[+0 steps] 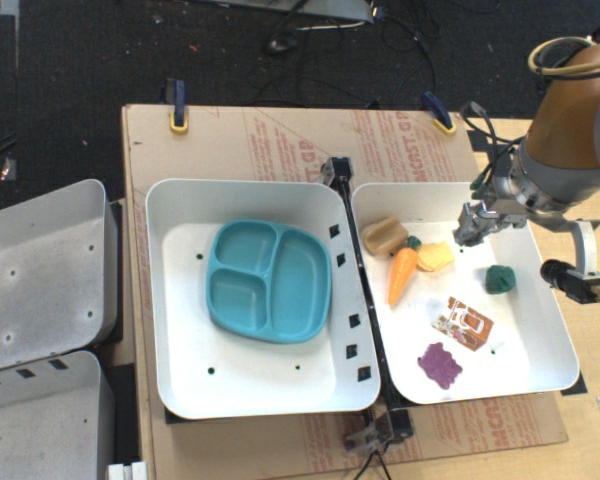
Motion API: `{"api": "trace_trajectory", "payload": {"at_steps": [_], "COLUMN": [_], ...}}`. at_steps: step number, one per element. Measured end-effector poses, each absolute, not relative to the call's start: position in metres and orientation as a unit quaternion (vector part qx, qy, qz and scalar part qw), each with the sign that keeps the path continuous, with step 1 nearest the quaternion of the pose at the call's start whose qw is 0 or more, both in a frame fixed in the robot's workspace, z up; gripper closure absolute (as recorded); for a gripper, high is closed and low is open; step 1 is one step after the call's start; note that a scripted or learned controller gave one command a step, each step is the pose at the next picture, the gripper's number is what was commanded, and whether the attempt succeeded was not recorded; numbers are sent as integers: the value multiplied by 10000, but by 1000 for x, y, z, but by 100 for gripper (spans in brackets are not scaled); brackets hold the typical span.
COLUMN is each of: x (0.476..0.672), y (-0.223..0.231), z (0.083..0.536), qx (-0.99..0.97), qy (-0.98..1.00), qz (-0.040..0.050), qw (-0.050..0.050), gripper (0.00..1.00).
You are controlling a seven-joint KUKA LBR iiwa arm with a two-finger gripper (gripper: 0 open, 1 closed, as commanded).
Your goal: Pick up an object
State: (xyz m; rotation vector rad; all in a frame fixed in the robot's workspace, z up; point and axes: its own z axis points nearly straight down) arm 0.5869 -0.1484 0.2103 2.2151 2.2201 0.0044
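Nothing is being held by the gripper (468, 230), whose state cannot be told; it is being kept over the right bin (552, 318), the yellow piece (436, 257) lying just leftward, beside the carrot (401, 274).

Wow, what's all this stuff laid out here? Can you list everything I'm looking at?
Bins: two, white, side by side on the bench.
Divided plate: one, teal, in the left bin.
Toy carrot: one, orange, right bin, near the divider.
Bread-like piece: one, tan, right bin, above the carrot.
Yellow piece: one, beside the carrot's top.
Green lump: one, dark green, right bin's right side.
Small carton: one, white and orange, right bin, middle.
Purple piece: one, right bin, front.
Clamps: two, blue and yellow, bench's far edge.
Gripper: one, grey, over the right bin's far side.
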Motion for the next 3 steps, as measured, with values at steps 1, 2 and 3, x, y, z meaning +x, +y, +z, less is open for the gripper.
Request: {"api": "trace_trajectory", "payload": {"at_steps": [1, 2, 3], "x": [587, 579, 572], "y": [-143, -91, -35], "z": [273, 257, 242], "qx": [7056, 7046, 7044], "qy": [7086, 7096, 7098], "qz": [19, 1, -1], "qw": [33, -12, -17], "gripper": [100, 100, 100]}}
